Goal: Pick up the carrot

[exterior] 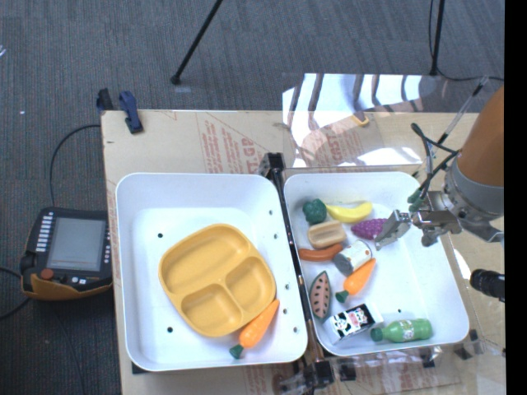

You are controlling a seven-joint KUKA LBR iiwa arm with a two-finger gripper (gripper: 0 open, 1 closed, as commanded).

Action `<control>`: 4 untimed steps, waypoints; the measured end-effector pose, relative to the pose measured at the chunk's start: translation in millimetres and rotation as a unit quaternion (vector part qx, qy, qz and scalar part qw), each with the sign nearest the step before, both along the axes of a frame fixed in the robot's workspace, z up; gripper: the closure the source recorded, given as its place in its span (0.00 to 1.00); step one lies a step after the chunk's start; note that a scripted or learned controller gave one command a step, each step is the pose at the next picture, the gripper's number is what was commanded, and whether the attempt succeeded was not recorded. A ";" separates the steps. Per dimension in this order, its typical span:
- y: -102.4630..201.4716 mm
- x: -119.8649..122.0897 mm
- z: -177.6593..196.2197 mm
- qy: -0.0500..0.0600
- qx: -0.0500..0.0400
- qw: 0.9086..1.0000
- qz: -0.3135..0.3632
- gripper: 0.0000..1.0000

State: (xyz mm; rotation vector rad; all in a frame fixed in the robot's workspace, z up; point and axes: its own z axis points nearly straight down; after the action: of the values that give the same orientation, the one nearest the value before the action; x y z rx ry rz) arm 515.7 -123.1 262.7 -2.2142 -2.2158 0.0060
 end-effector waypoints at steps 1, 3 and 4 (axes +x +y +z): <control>-30.4 21.0 -155.0 -0.004 -0.001 1.000 0.027 0.00; -30.7 18.1 -149.3 0.002 0.002 1.000 0.021 0.00; 1.6 -1.1 -164.9 -0.015 -0.006 0.996 -0.087 0.00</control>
State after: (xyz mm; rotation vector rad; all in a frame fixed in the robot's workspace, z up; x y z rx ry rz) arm 514.6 -121.5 97.9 -2.4213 -2.0328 -0.0166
